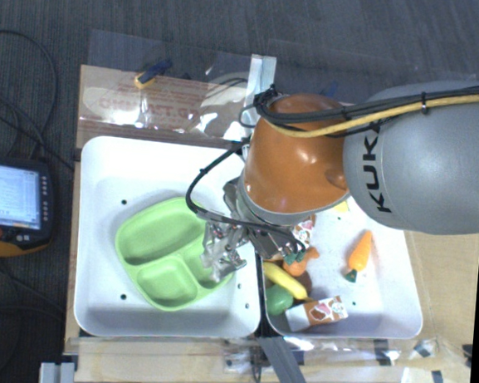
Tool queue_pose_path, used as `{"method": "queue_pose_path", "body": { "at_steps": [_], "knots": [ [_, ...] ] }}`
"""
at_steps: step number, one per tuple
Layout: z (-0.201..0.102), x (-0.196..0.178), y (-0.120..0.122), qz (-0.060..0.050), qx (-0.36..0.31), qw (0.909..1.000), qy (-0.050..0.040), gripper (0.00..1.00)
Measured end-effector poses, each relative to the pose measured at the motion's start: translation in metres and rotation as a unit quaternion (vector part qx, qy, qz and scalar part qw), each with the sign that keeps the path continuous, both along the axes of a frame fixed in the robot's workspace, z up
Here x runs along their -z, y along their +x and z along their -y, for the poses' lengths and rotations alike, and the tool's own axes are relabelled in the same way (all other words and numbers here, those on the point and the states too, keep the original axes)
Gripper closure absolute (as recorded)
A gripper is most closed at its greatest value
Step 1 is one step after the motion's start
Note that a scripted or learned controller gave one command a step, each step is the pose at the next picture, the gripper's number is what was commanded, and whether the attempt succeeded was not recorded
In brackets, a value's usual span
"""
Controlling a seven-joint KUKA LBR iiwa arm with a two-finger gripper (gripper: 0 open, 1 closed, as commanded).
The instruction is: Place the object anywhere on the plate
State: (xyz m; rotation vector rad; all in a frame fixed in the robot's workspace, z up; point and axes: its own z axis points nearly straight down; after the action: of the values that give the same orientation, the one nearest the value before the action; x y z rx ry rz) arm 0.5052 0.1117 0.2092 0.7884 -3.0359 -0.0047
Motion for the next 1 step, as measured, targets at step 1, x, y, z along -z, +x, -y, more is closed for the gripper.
{"method": "queue_pose_path", "body": {
  "at_steps": [1],
  "knots": [
    [0.0246, -0.1130, 0.0663, 0.006, -0.140, 0.9902, 0.0001, 1.00]
  ]
}}
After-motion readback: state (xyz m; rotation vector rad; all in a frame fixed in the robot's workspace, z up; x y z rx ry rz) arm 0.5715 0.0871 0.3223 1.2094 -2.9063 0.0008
